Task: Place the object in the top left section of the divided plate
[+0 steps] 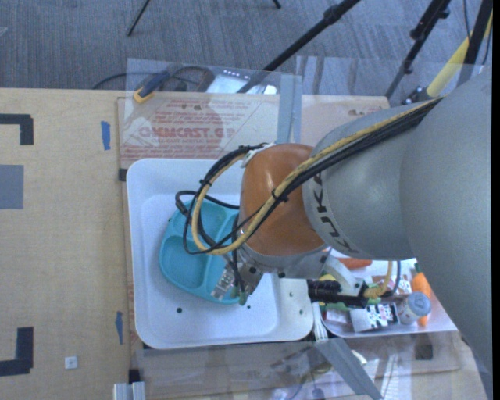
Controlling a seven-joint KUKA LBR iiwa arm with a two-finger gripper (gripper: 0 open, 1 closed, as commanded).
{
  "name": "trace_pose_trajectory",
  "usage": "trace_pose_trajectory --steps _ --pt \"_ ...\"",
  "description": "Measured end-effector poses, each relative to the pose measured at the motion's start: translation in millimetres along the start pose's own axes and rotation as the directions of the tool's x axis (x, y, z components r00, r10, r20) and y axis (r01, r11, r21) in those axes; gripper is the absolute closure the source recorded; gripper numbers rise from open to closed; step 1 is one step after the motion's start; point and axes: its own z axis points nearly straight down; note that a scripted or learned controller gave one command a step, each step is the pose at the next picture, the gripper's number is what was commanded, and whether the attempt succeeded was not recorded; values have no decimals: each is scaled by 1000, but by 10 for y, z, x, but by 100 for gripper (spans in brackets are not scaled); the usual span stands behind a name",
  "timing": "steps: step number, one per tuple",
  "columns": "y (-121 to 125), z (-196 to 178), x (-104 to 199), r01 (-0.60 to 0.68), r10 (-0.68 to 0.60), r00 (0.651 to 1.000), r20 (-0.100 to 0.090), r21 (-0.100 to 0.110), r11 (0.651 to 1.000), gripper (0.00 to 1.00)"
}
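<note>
near edge of bench: clear plastic pieces (pixel 328 363) lie along the bottom of the view, blurred and hard to make out.
right bin (pixel 391 328): mostly covered by the arm; a jumble of small things shows at its near edge, among them an orange piece (pixel 420 283), a blue-and-orange round thing (pixel 419 306) and a white card with black marks (pixel 376 314). what each one is cannot be told.
left bin (pixel 148 234): white, shallow, with rounded corners; it holds the divided plate on its right half, and a few small dark specks dot its floor.
divided plate (pixel 181 262): teal, its right part hidden under the arm. the ridges between sections show only in part, so which section is which is hard to tell.
object: it cannot be picked out; nothing in the visible part of the plate can be made out, and the spot under the wrist is hidden.
gripper (pixel 234 283): low over the plate's near right edge, under the orange band; the claw's state cannot be told.
arm (pixel 391 180): grey and bulky, cut off by the right edge, with the orange band (pixel 273 203) above the wrist and yellow and black cables (pixel 205 211) looping over the plate. the letters "ku" read on its side.
far edge: a clear sheet (pixel 203 117) printed in faded red "chemcast".
beyond the bench: grey carpet (pixel 78 39) and black stand legs (pixel 328 23).
</note>
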Motion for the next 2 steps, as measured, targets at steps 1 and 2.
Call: trace_pose_trajectory --steps 1,2 --pt "122 73 87 -246 246 969 1 -1 969 100" --pt "11 589 -875 -216 217 976 13 -18 976 100"
